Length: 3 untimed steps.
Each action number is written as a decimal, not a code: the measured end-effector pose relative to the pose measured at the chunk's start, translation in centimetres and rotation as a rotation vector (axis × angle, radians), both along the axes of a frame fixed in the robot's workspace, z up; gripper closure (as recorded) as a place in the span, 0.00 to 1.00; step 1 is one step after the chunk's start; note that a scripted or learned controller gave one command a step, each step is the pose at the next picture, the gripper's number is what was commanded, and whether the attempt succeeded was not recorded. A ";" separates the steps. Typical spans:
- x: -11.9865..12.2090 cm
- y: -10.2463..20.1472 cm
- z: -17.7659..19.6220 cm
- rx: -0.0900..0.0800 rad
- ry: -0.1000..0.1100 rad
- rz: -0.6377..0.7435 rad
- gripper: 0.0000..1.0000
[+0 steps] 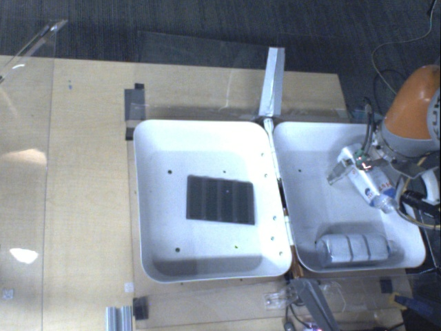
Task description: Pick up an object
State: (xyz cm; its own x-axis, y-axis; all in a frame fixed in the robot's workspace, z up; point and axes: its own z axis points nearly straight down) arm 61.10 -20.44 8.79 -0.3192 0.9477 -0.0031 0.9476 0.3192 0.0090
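A dark ribbed rectangular pad (220,200) lies flat in the middle of the left bin (158,150). A grey lumpy block (353,248) rests against the front wall of the right bin (303,157). A clear bottle-like object with a blue end (372,186) lies slanted at that bin's right side. My gripper (350,164) hangs low over the bottle's upper left end, below the orange band of the arm (413,105). I cannot tell whether it touches the bottle.
A grey upright post (271,81) stands behind the seam between the bins. Cables (413,209) run along the right bin's right rim. Clamps and small fittings (303,302) sit at the bench's front edge.
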 end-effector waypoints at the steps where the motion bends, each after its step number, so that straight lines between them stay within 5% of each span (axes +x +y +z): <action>1: 5.6 -0.2 0.0 0.003 0.023 0.031 0.00; 2: 5.1 -0.8 0.2 -0.001 0.029 0.238 0.00; 3: 6.0 0.0 14.9 -0.002 0.000 0.014 0.00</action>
